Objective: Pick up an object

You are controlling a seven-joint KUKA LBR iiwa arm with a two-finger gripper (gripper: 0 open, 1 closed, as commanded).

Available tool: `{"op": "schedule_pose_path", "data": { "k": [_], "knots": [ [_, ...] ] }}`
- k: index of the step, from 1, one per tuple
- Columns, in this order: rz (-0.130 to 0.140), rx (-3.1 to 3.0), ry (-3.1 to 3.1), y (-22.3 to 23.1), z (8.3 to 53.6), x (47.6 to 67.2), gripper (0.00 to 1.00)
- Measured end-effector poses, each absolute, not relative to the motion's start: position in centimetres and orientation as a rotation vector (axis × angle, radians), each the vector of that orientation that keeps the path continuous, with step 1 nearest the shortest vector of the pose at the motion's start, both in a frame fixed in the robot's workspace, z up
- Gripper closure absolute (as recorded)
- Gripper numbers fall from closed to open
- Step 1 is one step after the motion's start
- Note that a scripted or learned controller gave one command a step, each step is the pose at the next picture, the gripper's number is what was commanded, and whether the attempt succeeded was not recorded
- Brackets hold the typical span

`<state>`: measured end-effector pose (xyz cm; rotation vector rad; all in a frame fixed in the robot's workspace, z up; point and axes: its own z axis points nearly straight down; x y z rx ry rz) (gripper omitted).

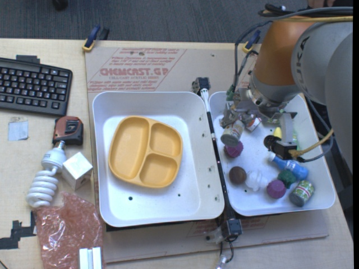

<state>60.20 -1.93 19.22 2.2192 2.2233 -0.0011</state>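
Down in the right bin [314,129], the gripper [242,112] hangs over the upper left part, just above a small tilted can [231,133] with a pale label; whether the fingers are spread or pinching anything cannot be told, since the wrist and cables crowd over them. Just below that can sits a magenta ball [234,149], and below that a dark brown ball [238,175] with a white lumpy piece [256,180] touching its right side. Further right of the brown ball lie a purple ball [275,189], a green-labelled can [302,193] and a blue and white bottle [289,165]. Left of the right bin, the left bin [106,122] holds a yellow divided plate [146,151]. On the worktop [33,43] left of that plate's bin rest a spiral light bulb [46,177], a white cube [77,167], a tape measure [68,130] and a black keyboard [33,86].
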Motion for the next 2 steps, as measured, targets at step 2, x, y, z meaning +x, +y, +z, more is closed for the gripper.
{"op": "schedule_pose_path", "data": {
  "k": [2],
  "knots": [
    [-0.002,2.22,2.221,-2.2,19.2,65.9,1.0]
  ]
}}
